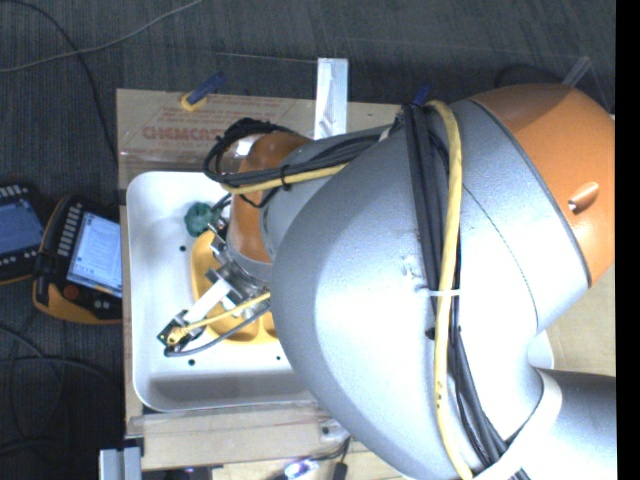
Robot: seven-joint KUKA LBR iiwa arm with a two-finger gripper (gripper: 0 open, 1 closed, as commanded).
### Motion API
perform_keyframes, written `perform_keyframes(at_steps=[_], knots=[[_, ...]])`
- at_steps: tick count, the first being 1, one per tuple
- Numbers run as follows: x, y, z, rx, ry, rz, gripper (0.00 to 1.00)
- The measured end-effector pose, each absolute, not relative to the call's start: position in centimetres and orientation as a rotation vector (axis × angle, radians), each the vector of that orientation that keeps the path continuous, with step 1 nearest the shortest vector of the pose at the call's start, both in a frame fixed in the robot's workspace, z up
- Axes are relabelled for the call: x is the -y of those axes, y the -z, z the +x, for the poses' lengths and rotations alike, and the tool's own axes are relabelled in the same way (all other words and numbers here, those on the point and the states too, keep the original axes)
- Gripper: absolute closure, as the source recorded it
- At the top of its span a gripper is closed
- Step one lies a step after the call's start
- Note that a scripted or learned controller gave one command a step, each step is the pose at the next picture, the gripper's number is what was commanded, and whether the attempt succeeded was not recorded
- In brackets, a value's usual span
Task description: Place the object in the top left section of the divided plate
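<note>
The white left bin (150,368) holds a yellow divided plate (203,259), mostly hidden under the arm. A small dark green object (199,216) lies at the plate's upper left edge, partly covered by the wrist. My gripper (226,260) hangs low over the plate, just right of and below the green object. The arm's grey body and orange band cover the plate's sections and the whole right side of the view.
A teach pendant (82,259) lies on the carpet left of the bin. Cardboard (160,128) with a blue clip (203,90) sits behind the bin, and a white post (332,90) stands at the back. The bin's lower left floor (170,383) shows bare white.
</note>
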State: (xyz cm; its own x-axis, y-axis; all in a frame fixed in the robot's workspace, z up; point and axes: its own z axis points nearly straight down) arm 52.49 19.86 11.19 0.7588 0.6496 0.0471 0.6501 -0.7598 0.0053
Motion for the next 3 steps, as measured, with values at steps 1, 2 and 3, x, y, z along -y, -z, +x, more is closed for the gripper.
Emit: perform_keyframes(at_steps=[1,2,3], knots=[[-23.5,-10.1,60.0,1.075,0.027,-2.955,1.0],[-22.5,-9.9,62.7,0.896,0.026,-2.996,1.0],[-18.4,-10.0,61.7,0.456,0.048,-3.08,1.0]])
